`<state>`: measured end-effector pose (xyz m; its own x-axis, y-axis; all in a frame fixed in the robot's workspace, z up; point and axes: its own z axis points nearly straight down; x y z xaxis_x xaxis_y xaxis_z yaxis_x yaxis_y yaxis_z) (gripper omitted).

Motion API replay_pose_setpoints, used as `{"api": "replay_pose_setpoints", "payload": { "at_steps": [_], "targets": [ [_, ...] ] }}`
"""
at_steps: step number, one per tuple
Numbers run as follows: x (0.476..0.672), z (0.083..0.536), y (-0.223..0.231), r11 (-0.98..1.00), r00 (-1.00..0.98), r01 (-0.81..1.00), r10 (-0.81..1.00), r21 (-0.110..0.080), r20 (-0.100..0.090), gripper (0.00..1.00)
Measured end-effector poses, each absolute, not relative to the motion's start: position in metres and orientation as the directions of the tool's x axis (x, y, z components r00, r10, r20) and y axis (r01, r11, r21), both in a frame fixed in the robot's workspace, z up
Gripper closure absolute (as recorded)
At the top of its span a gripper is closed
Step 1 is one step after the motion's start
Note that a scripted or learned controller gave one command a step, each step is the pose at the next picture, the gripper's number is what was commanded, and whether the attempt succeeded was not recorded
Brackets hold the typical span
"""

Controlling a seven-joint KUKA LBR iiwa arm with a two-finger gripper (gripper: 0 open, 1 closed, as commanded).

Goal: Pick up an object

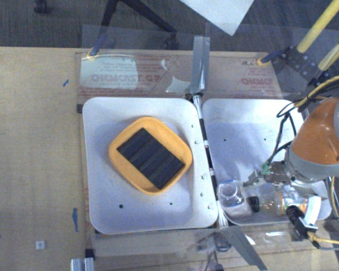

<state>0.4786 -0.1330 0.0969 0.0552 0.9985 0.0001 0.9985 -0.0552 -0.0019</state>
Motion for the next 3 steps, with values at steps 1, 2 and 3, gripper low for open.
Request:
{"api": "replay_pose_setpoints", "payload": {
  "at_steps": [1, 2, 3],
  "targets": [
    [0.508, 0.142, -0.161, -0.083, 0.083, 0.997, 0.997, 0.0, -0.001, 0.0],
    [0.479, 0.112, -0.114, 0.274, -0.274, 0.962, 0.962, -0.001, 0.001, 0.0],
    [0.489, 0.115, -0.126, 0.005, -0.005, 1.0, 1.0, 0.001, -0.002, 0.0]
  ]
}}
